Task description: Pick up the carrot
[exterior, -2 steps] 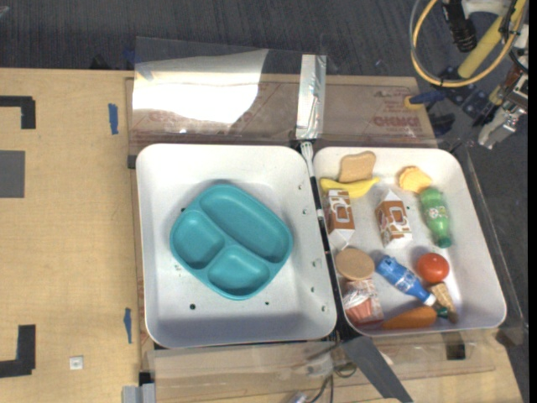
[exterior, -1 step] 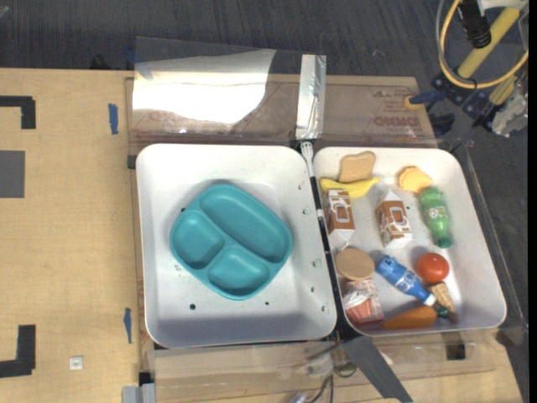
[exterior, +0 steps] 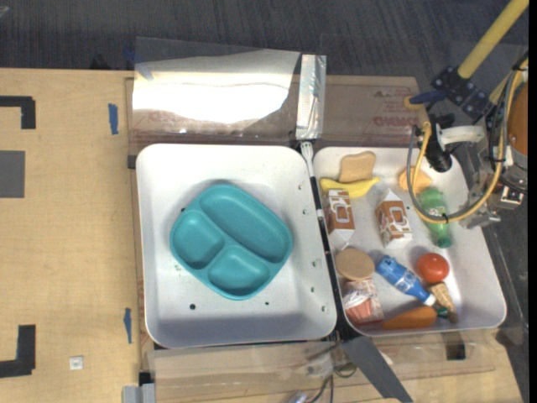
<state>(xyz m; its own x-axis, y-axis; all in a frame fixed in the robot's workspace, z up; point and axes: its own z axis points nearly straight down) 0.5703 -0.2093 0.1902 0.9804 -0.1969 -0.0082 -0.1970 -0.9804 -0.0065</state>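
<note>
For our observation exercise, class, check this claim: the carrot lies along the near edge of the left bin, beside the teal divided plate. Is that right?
Not quite. The camera view shows the carrot along the near edge of the right bin, among the other food items. The teal divided plate sits by itself in the left bin, so the carrot is not beside it.

Orange carrot (exterior: 409,318), red tomato (exterior: 433,267), teal plate (exterior: 231,238), white bins (exterior: 159,250).

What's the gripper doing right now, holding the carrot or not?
Gripper: over the right bin's far right side, state cannot be told. Carrot lies at the bin's near edge.
</note>
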